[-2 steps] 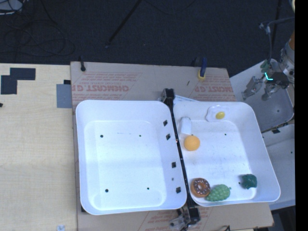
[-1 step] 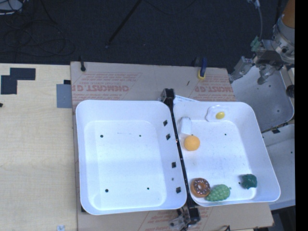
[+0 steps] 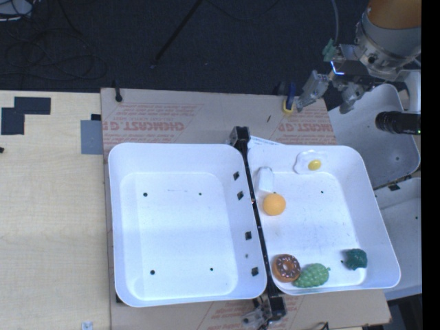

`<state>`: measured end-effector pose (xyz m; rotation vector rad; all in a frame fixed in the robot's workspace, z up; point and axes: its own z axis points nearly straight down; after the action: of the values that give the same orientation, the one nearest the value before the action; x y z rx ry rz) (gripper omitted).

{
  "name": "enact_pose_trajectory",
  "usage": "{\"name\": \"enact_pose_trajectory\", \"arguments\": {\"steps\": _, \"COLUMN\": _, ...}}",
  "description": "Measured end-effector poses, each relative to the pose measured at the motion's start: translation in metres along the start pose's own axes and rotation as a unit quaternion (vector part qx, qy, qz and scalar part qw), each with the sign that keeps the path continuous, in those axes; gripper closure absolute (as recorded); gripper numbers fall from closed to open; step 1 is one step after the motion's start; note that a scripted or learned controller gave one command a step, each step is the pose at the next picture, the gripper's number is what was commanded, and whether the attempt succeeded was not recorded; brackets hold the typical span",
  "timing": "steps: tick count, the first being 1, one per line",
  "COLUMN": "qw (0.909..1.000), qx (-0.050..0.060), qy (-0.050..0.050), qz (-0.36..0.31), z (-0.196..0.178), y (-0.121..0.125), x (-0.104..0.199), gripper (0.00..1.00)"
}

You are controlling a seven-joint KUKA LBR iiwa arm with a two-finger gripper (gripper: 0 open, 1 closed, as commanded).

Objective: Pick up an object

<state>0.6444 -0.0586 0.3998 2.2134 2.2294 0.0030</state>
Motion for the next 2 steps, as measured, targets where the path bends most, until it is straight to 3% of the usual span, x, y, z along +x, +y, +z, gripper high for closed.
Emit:
{"name": "enact_pose_trajectory", "arguments": {"steps": 1, "qw": 1.0, "qx": 0.0, "qy": 0.0, "qz": 0.0, "z": -0.042, "y": 0.0, "x": 0.079, "gripper": 0.0}}
{"name": "enact_pose_trajectory", "arguments": {"steps": 2, "qw": 1.0, "qx": 0.001, "qy": 0.001, "qz": -0.002, "z": -0.065, "y": -0.002, "x": 0.191, "gripper": 0.0}}
